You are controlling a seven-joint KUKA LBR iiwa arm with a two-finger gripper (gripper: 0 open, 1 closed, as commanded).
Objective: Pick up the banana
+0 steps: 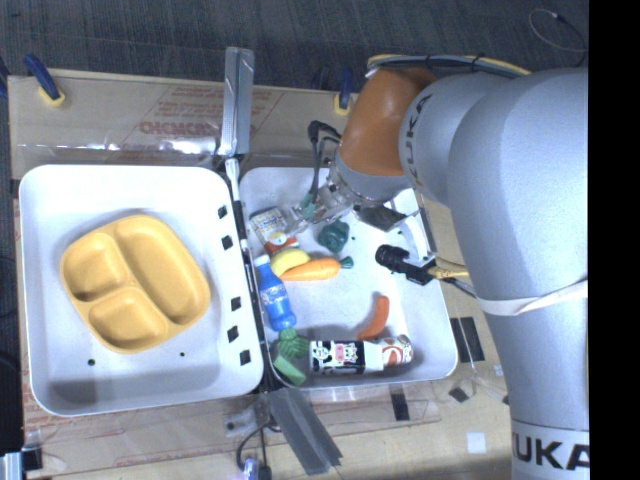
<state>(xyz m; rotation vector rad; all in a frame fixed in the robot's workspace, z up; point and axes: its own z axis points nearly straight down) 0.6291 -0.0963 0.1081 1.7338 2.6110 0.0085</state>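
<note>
Grey KUKA arm [520, 218] is approaching; gripper [318, 206], finger state indiscernible, is hovering nr small yellow plastic banana [289, 261]; next: descend, grasp.

The far right part of the right bin [432, 353] is covered by the arm [480, 168]. The banana [289, 261] is partly overlapped by the carrot [312, 269]. The gripper [318, 206] is seen amid clutter, and its fingers cannot be made out. The arm is cut off by the picture's near edge.
</note>
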